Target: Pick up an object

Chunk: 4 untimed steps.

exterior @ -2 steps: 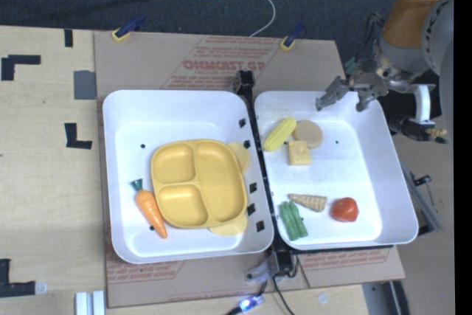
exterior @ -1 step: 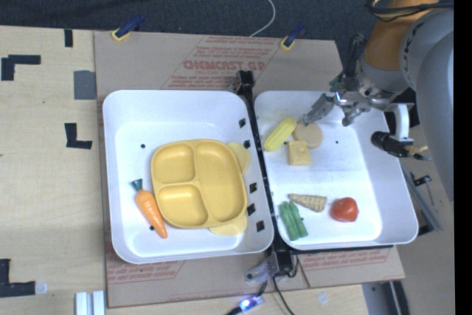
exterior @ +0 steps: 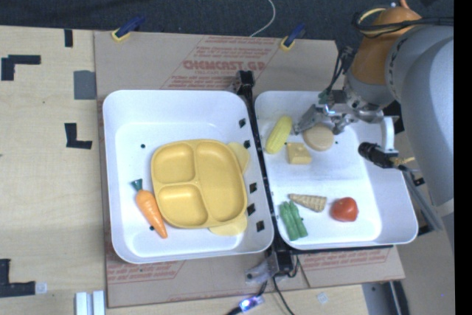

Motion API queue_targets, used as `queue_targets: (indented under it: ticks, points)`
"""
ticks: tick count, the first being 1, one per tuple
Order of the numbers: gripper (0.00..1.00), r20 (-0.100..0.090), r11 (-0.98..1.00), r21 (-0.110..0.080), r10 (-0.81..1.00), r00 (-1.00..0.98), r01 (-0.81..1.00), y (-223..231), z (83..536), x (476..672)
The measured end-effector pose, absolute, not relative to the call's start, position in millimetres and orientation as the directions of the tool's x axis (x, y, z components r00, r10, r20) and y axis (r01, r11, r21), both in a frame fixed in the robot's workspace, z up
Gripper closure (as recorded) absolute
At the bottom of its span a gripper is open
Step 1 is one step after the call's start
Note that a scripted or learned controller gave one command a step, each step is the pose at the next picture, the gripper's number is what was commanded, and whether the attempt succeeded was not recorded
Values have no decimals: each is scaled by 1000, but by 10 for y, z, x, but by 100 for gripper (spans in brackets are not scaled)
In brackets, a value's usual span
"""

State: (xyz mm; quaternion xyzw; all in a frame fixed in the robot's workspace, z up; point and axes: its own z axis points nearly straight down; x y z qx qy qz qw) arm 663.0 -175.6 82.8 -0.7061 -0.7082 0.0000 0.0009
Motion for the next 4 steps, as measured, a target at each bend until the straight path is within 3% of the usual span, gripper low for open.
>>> queue_targets:
  ticks: [1, 4]
  points:
    - [100, -2, 5, 0, 1000, -5, 1000, -1759, 950, 6635]
    - [100, 0, 1, 3, 1000, -1, 1000, -1702, 2272, 6619]
